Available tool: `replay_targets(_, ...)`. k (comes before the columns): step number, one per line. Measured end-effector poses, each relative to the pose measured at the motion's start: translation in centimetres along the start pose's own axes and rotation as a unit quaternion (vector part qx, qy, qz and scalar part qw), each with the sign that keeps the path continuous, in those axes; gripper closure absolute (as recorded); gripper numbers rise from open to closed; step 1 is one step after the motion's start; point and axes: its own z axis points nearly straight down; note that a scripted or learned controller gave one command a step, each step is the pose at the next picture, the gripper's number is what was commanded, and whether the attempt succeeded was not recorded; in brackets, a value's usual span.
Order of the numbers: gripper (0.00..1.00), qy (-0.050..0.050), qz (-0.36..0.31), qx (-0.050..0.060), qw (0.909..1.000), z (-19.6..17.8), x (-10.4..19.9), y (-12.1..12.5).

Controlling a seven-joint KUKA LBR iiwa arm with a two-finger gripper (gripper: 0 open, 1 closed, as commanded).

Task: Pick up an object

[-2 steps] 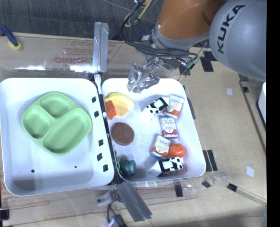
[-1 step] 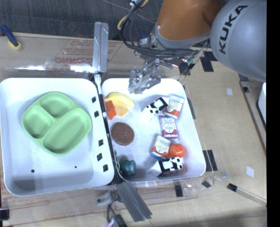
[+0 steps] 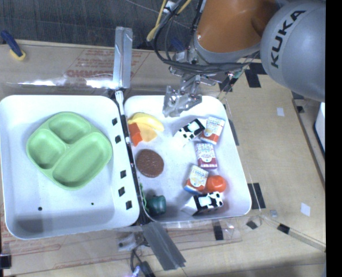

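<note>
**Inspector:** Where is the gripper (image 3: 179,101)?

**Assistant:** Over the right bin's (image 3: 240,172) far edge. Fingers narrowly parted, nothing between them.

**Inspector:** Nearest object?

**Assistant:** The yellow banana (image 3: 146,123), just beside it toward the divider, long axis running across the bin.

Two white bins (image 3: 9,154), one green plate (image 3: 70,149), three cartons (image 3: 206,154), two cow-patterned toys (image 3: 189,130)

Probably a robotics lab — KUKA arm (image 3: 292,33), taped bench (image 3: 274,172), white bins (image 3: 9,154).
</note>
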Motion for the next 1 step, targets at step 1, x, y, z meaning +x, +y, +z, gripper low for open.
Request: replay_targets(1, 1.0, 0.0, -0.126, -0.001, 0.992, 1.34, -1.4, 1.03)
